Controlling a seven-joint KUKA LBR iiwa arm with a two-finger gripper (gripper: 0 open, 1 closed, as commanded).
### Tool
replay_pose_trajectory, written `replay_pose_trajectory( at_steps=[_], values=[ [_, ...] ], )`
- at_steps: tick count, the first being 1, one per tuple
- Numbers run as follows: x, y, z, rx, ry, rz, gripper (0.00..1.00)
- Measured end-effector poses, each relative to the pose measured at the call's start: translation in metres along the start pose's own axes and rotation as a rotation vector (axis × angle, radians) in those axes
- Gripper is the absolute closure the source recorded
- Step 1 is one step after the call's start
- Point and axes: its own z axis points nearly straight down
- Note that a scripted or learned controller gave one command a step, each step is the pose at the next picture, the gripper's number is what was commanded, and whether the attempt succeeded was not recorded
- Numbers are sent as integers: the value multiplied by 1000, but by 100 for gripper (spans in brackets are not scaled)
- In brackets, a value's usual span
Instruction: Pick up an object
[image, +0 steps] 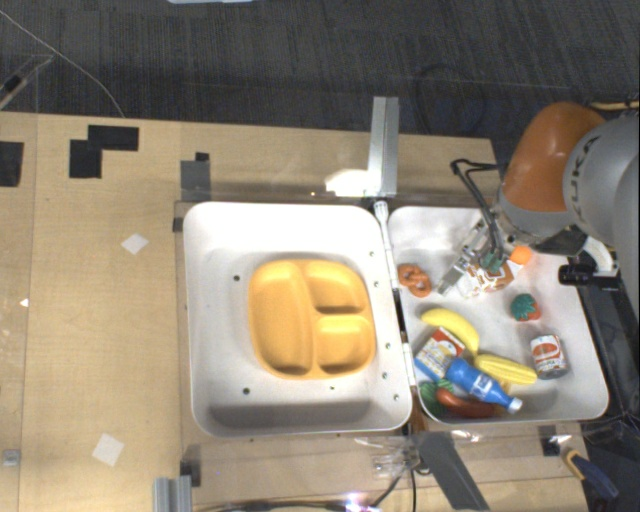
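The arm comes in from the right, and my gripper (476, 266) is low over the upper middle of the right bin (590, 400). A small white and coloured item (492, 274) lies right beside or under its tip; contact is unclear. An orange knotted piece (414, 279) sits just left of the gripper, and a small orange bit (520, 255) lies to its right. Further down in the bin are a green and red fruit (526, 307), a red can (548, 355), two bananas (450, 325) (505, 370), a blue bottle (480, 383) and a red and white packet (437, 352).
The left bin (215, 300) holds a yellow divided tray (305, 315). A metal post (384, 145) rises behind the ridge between the bins. A red pepper (462, 403) and a green item (428, 393) crowd the right bin's front left corner.
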Motion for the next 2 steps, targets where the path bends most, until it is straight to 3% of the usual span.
replay_pose_trajectory(
  at_steps=[1,2],
  values=[
    [-14,9,-2,4,13,308,0],
    [-9,25,0,11,7,515,0]
  ],
)
